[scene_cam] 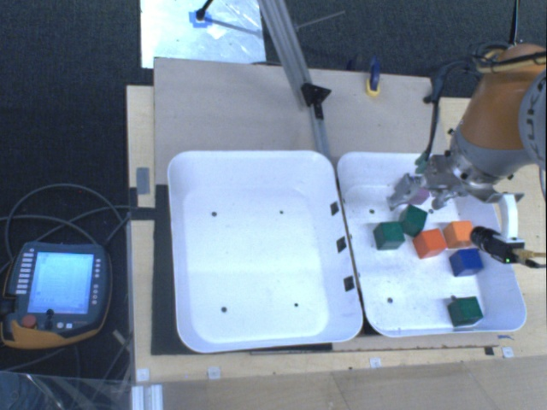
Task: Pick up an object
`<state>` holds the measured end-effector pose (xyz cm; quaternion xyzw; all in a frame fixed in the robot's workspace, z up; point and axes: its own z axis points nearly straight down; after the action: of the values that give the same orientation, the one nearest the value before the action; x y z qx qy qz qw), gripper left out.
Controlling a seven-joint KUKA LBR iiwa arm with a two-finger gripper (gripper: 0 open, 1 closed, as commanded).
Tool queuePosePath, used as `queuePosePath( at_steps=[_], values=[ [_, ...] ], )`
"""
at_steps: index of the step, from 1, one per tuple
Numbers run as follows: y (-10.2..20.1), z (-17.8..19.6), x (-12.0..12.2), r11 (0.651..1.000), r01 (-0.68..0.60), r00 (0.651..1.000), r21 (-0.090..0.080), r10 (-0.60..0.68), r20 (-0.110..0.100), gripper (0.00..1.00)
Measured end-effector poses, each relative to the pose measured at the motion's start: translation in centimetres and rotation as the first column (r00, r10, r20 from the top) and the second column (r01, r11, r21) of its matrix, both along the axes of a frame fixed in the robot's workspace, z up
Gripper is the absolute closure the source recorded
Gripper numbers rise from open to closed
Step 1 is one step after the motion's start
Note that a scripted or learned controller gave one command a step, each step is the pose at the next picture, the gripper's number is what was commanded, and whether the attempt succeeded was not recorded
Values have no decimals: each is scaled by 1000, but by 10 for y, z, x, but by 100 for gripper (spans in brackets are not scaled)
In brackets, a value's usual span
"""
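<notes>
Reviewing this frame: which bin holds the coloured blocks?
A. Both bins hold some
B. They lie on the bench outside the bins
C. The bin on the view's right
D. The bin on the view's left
C: the green blocks, orange blocks and blue block all lie in the right bin, where the gripper is reaching.

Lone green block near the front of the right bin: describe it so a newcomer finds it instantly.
Start at the right bin of the two white bins. Follow it to its near right corner; a green block sits there alone. The other two green blocks huddle with the orange blocks mid-bin, and the blue block lies between.
</notes>
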<state>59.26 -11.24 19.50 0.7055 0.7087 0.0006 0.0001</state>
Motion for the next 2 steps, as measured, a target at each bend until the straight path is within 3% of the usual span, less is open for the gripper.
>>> queuePosePath(
  at_steps=[1, 2],
  values=[
    [0, 0, 0, 1000, 1, 1000, 0, -1, 0, 0],
    [-1, -62, -4, 1000, 2, 1000, 0, -2, -6, 0]
  ],
)
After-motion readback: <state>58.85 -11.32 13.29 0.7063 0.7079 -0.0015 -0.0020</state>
